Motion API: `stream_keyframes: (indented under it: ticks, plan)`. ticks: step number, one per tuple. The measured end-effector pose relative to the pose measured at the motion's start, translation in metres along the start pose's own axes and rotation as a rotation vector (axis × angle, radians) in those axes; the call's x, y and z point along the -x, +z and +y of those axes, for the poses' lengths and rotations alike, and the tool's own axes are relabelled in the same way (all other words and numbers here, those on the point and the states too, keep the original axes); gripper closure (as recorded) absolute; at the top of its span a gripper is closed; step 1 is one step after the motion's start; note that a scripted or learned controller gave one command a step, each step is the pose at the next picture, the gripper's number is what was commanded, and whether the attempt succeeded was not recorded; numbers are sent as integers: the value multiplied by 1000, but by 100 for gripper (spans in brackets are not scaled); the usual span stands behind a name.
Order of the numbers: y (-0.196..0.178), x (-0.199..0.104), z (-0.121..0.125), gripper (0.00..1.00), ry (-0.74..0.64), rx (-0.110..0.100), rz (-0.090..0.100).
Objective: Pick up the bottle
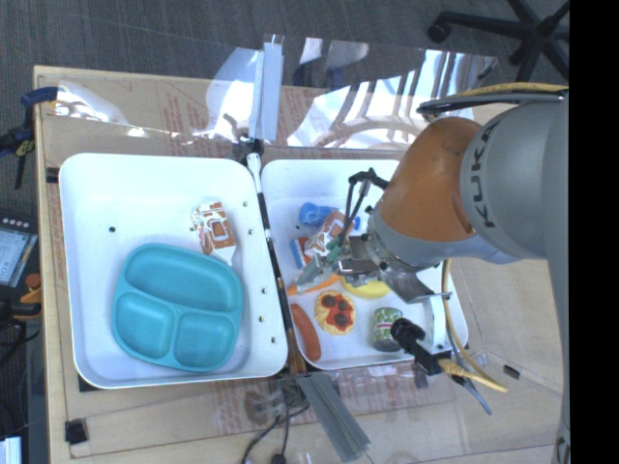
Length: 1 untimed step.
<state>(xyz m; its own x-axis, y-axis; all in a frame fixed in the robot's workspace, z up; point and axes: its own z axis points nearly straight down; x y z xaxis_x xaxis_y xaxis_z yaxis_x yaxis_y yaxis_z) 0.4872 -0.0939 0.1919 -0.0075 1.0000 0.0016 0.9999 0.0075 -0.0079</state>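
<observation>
Plastic and small, the bottle (215,228) lies in the left bin (87,191), just above the blue divided tray (177,306). It looks light, stiff, slightly slippery; grip across its middle. Over the right bin (290,187), the gripper (334,255) has an unclear state.

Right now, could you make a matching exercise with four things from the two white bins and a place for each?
Things:
1. teal divided plastic tray
2. red sausage toy
3. round pizza toy
4. small blue object

Places:
A. right bin, far end
B. left bin
C. right bin, near corner by the divider
D. right bin, just right of the sausage

Pairs: 1-B, 2-C, 3-D, 4-A
</observation>
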Motion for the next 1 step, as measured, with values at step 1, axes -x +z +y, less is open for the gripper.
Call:
stream_keyframes:
  ticks: [1]
  plan:
    - [102,70,-11,0,-23,3,0]
